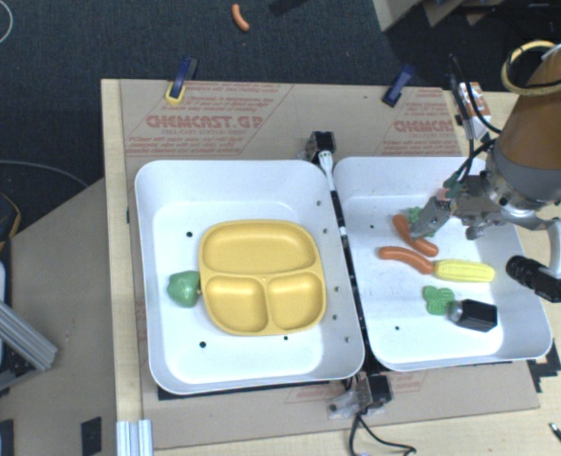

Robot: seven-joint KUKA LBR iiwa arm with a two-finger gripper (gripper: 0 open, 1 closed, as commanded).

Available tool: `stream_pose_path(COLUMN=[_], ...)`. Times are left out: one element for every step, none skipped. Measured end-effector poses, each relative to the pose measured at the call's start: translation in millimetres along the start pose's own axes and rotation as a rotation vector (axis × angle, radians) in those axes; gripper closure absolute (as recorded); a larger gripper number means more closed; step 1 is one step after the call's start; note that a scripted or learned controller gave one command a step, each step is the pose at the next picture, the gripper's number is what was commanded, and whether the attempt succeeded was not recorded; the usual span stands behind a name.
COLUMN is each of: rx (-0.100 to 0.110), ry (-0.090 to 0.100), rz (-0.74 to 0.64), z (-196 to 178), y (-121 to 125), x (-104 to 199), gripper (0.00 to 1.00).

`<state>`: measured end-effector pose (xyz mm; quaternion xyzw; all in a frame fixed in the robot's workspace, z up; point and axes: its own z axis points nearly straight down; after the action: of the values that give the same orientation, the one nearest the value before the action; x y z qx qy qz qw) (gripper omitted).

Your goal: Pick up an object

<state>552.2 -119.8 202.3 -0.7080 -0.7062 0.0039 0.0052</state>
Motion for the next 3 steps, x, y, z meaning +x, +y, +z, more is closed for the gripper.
stream_pose_path(rx=[-0.013,-0.006,-0.007], ry=[-0.002,0.000,0.000], rz=[-0.003,-0.002,-0.003], z=[-6.7,45.1,97.0], y=[2.9,0.1,10.3], x=[0.1,10.4,10.3], gripper=[0.00,0.00,0.00])
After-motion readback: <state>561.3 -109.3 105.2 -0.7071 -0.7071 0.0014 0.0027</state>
